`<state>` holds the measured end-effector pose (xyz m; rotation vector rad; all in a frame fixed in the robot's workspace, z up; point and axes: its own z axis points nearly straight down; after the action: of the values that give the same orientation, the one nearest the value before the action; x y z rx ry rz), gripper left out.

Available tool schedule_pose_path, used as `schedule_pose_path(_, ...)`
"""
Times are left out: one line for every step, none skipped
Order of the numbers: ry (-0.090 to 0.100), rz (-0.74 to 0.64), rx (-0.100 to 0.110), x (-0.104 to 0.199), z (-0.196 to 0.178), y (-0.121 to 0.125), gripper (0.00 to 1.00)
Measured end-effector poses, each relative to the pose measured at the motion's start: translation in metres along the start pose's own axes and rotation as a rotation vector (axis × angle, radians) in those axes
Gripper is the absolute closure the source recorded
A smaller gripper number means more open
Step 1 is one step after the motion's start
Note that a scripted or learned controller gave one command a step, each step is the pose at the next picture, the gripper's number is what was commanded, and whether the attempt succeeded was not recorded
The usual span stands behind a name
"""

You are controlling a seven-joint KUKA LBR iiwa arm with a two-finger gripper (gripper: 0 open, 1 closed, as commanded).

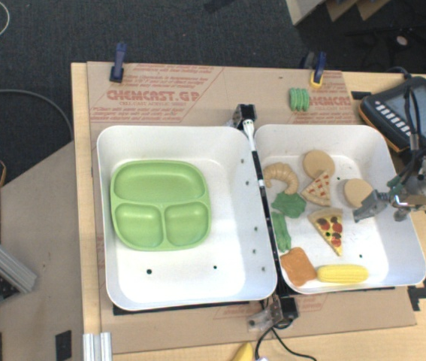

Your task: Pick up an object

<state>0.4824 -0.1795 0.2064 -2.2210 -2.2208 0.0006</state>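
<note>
Hovering at the right bin (404, 224) rim, the tool (382, 205); fingers apart, clamped on nothing, beside the round cookie (357, 192).

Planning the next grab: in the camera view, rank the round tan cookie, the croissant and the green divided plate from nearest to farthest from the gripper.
From the gripper, at the right bin's right side:
1. Round tan cookie, just left of it.
2. Croissant, near the right bin's left wall.
3. Green divided plate, over in the left bin.
</note>
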Motion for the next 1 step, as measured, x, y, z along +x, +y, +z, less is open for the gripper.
schedule_pose_path(-0.001,-0.008,-0.008,0.0529,-0.042,0.049,0.0)
